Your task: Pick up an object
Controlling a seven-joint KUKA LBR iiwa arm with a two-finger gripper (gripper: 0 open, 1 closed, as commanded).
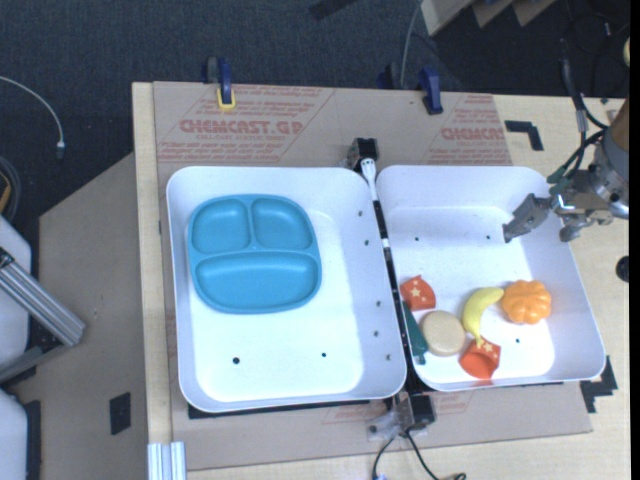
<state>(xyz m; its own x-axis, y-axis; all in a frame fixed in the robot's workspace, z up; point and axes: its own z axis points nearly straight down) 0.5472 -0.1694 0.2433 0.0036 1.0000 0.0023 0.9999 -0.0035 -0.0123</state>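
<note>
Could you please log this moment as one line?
gripper: over right bin, holding nothing | toy banana, orange pumpkin: untouched | blue divided plate: left bin

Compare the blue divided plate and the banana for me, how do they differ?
The blue divided plate lies alone in the left bin; the banana sits in the right bin, crowded among other toy foods. The plate is far larger than the banana. The plate is blue, flat, with three compartments; the banana is yellow and curved. Both rest on a white bin floor, away from the hand.
</note>
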